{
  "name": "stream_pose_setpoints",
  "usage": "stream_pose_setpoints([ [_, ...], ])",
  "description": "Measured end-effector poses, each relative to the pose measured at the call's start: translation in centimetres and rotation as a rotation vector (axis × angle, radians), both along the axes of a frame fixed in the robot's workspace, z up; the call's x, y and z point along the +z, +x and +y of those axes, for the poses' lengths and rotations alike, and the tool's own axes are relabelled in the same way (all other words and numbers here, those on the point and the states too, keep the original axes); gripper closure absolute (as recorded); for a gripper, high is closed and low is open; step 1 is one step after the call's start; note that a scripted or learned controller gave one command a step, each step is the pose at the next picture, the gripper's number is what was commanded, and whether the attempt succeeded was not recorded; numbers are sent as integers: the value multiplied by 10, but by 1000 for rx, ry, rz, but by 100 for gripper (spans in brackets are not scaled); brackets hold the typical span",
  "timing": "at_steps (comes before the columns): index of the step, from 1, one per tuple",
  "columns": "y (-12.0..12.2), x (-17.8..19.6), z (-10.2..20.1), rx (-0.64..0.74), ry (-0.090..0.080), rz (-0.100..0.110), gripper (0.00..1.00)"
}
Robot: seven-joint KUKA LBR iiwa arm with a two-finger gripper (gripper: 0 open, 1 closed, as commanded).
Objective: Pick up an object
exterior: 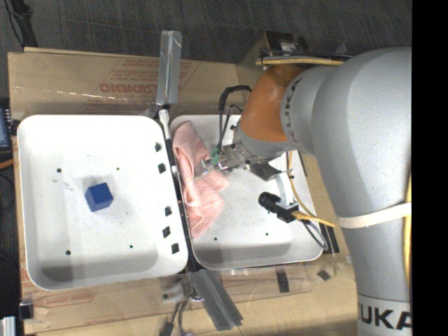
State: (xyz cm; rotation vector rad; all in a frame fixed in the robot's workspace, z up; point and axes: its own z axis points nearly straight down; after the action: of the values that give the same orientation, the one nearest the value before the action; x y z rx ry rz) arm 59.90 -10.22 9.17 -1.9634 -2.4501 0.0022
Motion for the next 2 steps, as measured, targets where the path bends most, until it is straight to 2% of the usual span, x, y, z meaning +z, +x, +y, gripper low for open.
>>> stream_pose_setpoints([
  [1,0,10,0,4,0,2,100],
  [2,0,10,0,4,-1,1,0],
])
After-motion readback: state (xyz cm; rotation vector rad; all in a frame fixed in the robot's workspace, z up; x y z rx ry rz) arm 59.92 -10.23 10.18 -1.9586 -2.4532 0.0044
